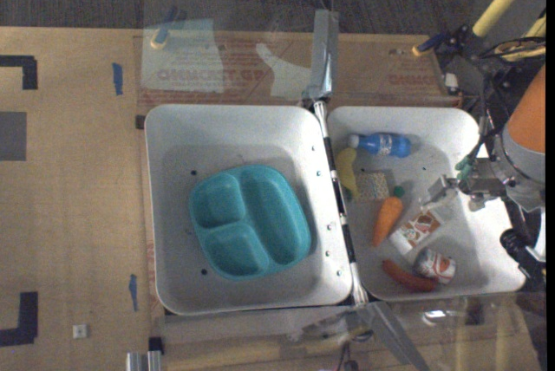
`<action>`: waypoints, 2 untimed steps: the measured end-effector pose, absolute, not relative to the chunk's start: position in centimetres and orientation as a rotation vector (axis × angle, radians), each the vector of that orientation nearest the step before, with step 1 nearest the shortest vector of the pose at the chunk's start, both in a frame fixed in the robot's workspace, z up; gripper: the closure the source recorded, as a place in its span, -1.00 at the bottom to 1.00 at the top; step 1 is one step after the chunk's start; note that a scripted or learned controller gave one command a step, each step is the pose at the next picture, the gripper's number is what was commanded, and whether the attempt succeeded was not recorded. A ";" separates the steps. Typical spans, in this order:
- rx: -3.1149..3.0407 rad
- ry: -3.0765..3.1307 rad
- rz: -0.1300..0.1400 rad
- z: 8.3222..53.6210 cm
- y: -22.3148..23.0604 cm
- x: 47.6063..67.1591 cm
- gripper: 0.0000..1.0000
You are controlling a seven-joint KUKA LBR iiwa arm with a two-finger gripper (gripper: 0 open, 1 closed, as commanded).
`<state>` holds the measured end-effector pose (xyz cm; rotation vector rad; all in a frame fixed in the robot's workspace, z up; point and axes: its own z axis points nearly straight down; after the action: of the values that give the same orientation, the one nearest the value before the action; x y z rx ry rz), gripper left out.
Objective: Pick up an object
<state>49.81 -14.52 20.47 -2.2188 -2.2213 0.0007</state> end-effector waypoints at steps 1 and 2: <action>-2.172 -2.291 -0.018 10.2 -11.9 56.2 -1.00; -2.177 -2.288 -0.021 11.2 -12.0 56.2 1.00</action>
<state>56.22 -12.04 11.21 -2.1774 -2.2882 -0.0209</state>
